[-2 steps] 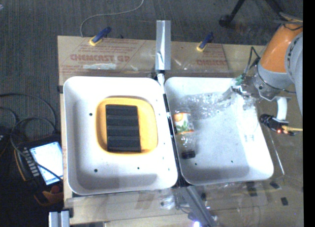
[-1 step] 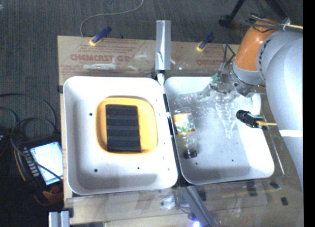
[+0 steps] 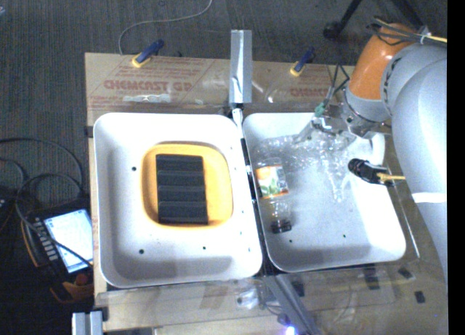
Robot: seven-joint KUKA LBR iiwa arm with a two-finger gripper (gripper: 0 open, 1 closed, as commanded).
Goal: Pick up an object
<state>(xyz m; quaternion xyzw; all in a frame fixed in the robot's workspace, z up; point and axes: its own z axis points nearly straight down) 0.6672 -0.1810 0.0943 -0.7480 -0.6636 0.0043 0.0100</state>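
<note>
From the camera view, my gripper sits low at the far corner of the right bin, at the upper edge of a crumpled sheet of clear plastic film. Whether it is spread or closed I cannot tell, because the wrist and the glare off the film hide that. I also cannot tell whether I am touching the film or hanging just above it. I see nothing held.

I judge this to be the reaching step: I am down in the bin and nothing has been lifted yet. The film is the thing nearest me. It looks limp and slippery, so a grasp there would need a bunched fold rather than a flat patch. A small clear bottle with an orange and green label lies on its side along that bin's left wall, dark cap toward the near edge. It looks like the firmer target, but I would need to travel across the bin and close across its width.

The count is two white bins, one film and one bottle. In the left bin are one yellow tray and one black ridged block lying in it. Two blue-handled clamps grip the board's far edge.
</note>
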